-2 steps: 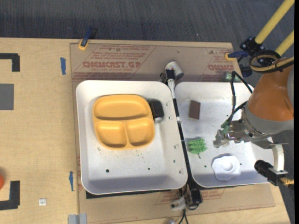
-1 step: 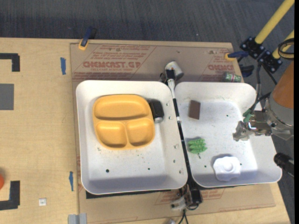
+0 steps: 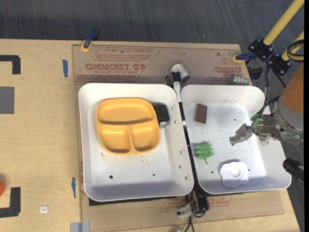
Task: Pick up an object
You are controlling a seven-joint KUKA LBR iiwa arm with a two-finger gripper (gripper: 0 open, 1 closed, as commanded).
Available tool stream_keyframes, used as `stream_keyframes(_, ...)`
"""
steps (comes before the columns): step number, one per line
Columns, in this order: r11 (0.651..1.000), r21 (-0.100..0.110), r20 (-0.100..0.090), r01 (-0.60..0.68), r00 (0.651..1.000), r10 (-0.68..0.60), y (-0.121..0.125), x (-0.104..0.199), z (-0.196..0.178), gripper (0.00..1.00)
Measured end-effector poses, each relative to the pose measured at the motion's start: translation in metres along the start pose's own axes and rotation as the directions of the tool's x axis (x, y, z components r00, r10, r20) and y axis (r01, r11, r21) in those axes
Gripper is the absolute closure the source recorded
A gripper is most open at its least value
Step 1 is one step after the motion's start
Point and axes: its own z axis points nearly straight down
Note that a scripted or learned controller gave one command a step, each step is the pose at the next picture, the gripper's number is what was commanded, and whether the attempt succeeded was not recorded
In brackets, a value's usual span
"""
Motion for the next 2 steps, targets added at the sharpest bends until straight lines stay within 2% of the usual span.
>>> stream_keyframes(1, 0.981, 0.002, -0.002, 0.192, 0.981, -0.192, -0.002, 0.016, 0.129, 0.0)
stream_keyframes(2, 0.974, -0.001, 0.0, 0.228, 0.974, -0.228, -0.001, 0.018, 0.116, 0.0)
